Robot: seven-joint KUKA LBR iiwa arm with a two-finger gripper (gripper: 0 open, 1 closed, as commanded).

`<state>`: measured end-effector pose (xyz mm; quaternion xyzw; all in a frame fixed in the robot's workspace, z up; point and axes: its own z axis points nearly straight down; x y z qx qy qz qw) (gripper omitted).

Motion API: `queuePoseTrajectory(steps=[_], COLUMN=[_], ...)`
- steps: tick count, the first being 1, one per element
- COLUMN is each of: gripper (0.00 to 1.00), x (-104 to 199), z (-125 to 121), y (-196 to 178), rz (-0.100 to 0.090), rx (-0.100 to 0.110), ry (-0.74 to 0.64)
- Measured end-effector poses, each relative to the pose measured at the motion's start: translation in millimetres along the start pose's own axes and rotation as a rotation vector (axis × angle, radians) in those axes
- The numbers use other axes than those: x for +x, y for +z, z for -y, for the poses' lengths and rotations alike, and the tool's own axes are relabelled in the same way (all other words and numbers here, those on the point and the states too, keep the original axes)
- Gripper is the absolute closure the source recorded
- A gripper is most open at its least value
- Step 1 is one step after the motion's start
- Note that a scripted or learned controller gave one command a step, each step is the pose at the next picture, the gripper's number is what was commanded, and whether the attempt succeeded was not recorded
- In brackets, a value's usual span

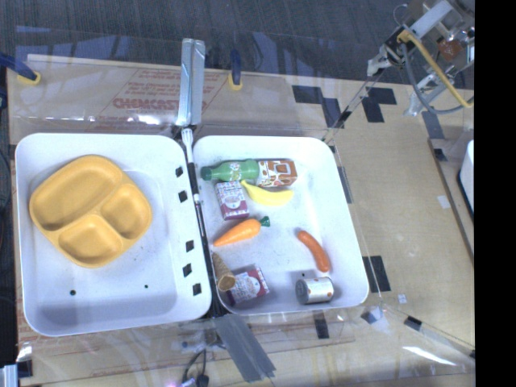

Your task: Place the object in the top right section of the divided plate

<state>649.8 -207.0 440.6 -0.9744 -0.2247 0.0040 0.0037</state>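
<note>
A yellow divided plate (89,208) with three sections lies in the left bin (105,305), tilted so its sections sit at a slant. The right bin (343,216) holds the loose objects: a green bottle with a brown label (246,170), a banana (270,196), a small red carton (231,200), a carrot (238,232), an orange sausage (314,251), a silver can (314,290) and a dark red packet (248,286). The gripper (431,35) sits high at the top right corner, beyond the right bin and far from every object, with nothing seen in it.
A metal bar (192,83) stands at the back between the two bins. Black clips line the divider (193,240). A thin dark rod (351,103) slants from the arm's hardware toward the right bin's back corner. Bare bench (419,216) lies to the right.
</note>
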Motion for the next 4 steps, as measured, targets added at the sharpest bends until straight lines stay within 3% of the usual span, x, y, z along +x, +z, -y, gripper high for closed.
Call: queuePoseTrajectory(steps=[1, 3, 4], gripper=[0.0, 0.0, 0.0], x=[-0.2, -0.6, 21.2], z=[0.1, 8.6, 29.3], y=[-0.1, -1.0, -1.3], rz=[0.001, 0.003, 0.003], rx=[0.001, 0.0, -0.002], ry=[-0.152, -0.772, -1.019])
